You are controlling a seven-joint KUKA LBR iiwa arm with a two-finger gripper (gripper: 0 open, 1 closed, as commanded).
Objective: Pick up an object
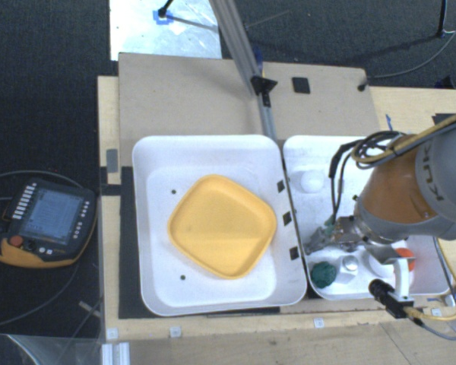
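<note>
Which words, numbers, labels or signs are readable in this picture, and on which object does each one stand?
"KU": grey letters on the grey robot arm, cut off at the picture's edge.
Screen and buttons of the orange handheld control pendant: too small to read.
Black square tag on the brown cardboard sheet: no readable text.

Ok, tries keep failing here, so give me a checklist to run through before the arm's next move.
1. Claw over the right bin: ok.
2. Target near the claw: ok, a dark green object lies just below it.
3. Object between the claw's fingers: cannot tell.
4. White ball apart from the claw: ok.
5. Yellow plate lies in the left bin, out of the way: ok.
</note>
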